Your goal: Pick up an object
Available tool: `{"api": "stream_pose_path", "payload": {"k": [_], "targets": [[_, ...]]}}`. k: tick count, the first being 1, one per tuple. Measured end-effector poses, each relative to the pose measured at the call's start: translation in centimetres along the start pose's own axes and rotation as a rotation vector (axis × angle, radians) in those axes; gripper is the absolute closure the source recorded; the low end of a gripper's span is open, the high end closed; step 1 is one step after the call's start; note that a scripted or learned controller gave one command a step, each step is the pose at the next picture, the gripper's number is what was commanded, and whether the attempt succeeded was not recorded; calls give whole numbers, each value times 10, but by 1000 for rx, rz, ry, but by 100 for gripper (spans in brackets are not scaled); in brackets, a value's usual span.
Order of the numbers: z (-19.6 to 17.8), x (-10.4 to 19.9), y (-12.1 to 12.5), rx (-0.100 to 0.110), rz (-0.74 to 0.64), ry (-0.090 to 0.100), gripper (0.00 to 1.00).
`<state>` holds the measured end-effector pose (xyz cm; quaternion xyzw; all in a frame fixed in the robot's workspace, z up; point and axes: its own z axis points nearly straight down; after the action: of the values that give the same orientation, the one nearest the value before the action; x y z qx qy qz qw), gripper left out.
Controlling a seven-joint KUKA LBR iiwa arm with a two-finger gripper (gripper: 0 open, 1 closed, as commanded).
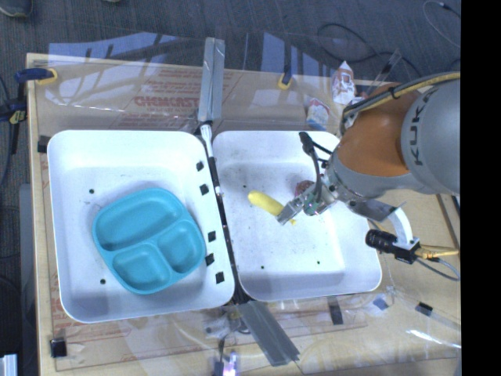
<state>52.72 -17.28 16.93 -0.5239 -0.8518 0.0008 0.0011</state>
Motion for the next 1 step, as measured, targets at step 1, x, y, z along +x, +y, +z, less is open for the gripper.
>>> {"api": "stream_pose_path", "payload": {"k": [1], "targets": [[78,9,52,0,305,0,100]]}}
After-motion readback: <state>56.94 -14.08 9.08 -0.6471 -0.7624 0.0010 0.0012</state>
